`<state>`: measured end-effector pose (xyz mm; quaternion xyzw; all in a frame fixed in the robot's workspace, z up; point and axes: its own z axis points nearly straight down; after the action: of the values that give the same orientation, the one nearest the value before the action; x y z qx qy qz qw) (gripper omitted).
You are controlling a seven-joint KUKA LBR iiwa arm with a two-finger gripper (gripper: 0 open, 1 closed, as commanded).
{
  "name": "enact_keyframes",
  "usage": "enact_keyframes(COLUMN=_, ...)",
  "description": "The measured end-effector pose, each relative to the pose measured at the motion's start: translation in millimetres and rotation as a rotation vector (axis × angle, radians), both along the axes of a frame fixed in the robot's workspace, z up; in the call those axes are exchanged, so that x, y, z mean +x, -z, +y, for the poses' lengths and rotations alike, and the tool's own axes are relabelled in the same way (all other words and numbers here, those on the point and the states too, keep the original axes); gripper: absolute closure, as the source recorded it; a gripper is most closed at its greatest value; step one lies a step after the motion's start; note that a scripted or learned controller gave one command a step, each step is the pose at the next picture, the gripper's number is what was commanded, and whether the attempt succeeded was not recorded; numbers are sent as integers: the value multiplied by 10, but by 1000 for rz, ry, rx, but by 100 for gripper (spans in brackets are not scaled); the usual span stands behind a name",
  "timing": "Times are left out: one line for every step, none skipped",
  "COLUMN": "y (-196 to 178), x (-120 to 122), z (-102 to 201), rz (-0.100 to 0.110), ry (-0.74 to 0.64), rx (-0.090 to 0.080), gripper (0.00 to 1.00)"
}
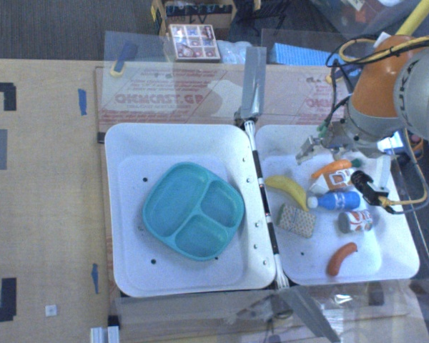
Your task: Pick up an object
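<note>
Plastic, teal and smooth, a three-compartment plate point(194, 211) lies in the left bin point(121, 145), far left of the gripper point(311, 146). Below the gripper's spread, empty fingers in the right bin point(400, 259): curved yellow banana point(287, 190), speckled sponge point(297, 221), blue bottle point(336, 201), orange carrot point(331, 168), can point(356, 221) with unreadable label, sausage point(341, 258).

Right bin point(397, 263) holds a banana point(287, 189), carrot point(329, 168), blue bottle point(337, 201), sponge point(297, 220), can point(355, 221), and sausage point(342, 258) near its front edge.
</note>
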<state>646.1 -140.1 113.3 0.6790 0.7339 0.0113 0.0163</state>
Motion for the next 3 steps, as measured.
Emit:
enact_keyframes(y=256, x=-525, z=-275, rz=34, ry=-19, rx=5, gripper=0)
enact_keyframes(y=257, x=-1208, z=-724, rz=36, ry=-266, rx=-1, gripper=0)
enact_keyframes(y=145, x=-1194, z=-732, rz=30, ry=-263, rx=-2, gripper=100)
